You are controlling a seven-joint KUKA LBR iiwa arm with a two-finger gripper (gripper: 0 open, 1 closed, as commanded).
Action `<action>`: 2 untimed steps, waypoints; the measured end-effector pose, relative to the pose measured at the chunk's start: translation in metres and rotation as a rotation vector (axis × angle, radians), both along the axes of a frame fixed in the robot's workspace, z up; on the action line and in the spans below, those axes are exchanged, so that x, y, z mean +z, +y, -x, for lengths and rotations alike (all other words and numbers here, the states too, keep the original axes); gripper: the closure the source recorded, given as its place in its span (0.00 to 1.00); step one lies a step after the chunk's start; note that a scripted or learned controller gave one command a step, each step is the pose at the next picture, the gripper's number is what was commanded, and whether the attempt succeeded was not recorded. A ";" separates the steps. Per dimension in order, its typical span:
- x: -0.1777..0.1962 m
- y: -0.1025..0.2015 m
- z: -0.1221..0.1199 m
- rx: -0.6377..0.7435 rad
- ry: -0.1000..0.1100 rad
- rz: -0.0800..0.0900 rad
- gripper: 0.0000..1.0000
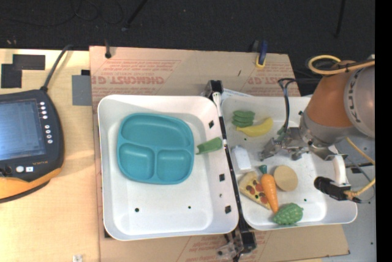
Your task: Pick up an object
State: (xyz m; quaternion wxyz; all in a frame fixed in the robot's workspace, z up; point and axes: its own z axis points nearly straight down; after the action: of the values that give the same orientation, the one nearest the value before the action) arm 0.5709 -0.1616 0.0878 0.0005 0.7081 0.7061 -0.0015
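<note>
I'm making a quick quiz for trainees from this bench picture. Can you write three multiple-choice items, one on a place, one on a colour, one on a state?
1. Where does the divided plate lie?
A. In the left bin
B. In the right bin
C. On the cardboard outside the bins

2. What colour is the divided plate?
A. Red
B. Teal
C. Yellow

3. How does the carrot lie?
A. Standing upright against a bin wall
B. Partly over the pizza slice
C. On the divided plate

Key: 1 A, it sits on the floor of the left bin. 2 B, its surface is blue-green. 3 B, it overlaps the slice in the right bin.
</note>
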 end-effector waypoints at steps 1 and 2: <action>0.003 0.062 0.034 -0.006 -0.009 0.012 0.00; 0.012 0.067 0.034 -0.007 -0.003 0.000 1.00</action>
State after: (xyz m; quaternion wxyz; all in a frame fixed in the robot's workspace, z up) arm 0.5366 -0.0942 0.0999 0.0018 0.7107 0.7035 -0.0003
